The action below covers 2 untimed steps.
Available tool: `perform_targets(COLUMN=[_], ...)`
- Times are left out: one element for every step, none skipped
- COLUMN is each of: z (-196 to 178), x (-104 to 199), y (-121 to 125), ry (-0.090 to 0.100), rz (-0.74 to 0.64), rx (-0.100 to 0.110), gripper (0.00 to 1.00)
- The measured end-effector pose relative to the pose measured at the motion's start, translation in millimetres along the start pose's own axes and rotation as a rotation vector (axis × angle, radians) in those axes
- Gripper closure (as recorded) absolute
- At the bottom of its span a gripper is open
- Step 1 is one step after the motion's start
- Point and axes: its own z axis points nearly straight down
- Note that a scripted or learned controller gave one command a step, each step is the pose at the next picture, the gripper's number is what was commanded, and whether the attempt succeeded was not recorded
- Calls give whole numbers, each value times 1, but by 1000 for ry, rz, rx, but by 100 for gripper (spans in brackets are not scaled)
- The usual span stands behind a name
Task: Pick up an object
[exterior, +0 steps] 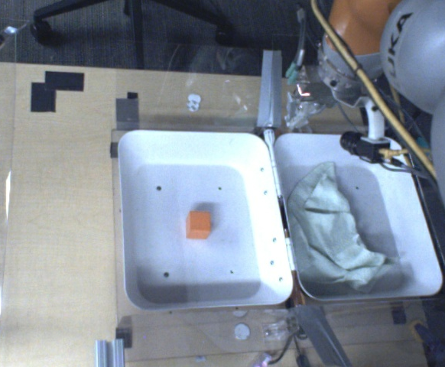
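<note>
Upper right, the gripper (305,98) hung blurred beyond the bins; its state couldn't be told. Orange cube (199,225) sat left; crumpled cloth (331,224) right.

bins (131,205) — smooth white plastic | cloth (333,224) — soft crumpled fabric, matt | bench (47,205) — pale wood grain

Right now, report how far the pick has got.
Done: nothing looks picked yet. The orange cube sits on the floor of the left bin, and the pale cloth lies crumpled in the right bin. In hand: the gripper hangs near the far rim of the bins, above neither object, with nothing seen in it. Left: moving over an object, descending, closing and lifting.
</note>
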Motion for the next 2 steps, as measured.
perform_targets(z=[-59, 13], x=[41, -17], y=[8, 2], ry=[-1, -1], rz=[-146, -392], rx=[0, 1], gripper=[100, 100])
